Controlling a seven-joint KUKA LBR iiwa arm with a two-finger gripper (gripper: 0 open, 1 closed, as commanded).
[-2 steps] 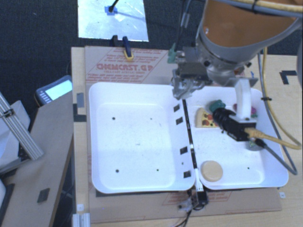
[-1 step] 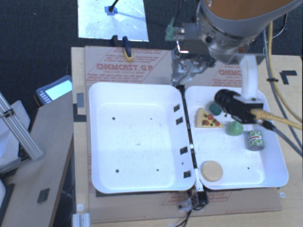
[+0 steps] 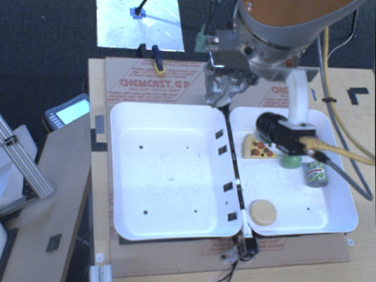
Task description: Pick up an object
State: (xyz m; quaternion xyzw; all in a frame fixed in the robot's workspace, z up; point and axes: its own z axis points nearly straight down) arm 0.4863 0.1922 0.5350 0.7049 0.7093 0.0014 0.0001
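Note:
My gripper (image 3: pixel 220 94) hangs below the grey and orange arm, over the back rim where the two bins meet. Nothing shows in its grasp. The right bin (image 3: pixel 338 213) holds a toy pizza slice (image 3: pixel 258 148) at its back left. A green round piece (image 3: pixel 289 161) lies beside it and a small green-labelled can (image 3: pixel 315 174) sits further right. A tan disc (image 3: pixel 262 212) rests at the bin's front left. All these objects lie in front and to the right of the gripper, apart from it.
A black device on a white bracket (image 3: pixel 284 131), with yellow and grey cables, hangs over the back of the right bin and partly covers the green piece. The left bin (image 3: pixel 170 175) is bare white. A black divider (image 3: pixel 234 169) runs between the bins. A yellow clamp (image 3: pixel 158 64) sits behind.

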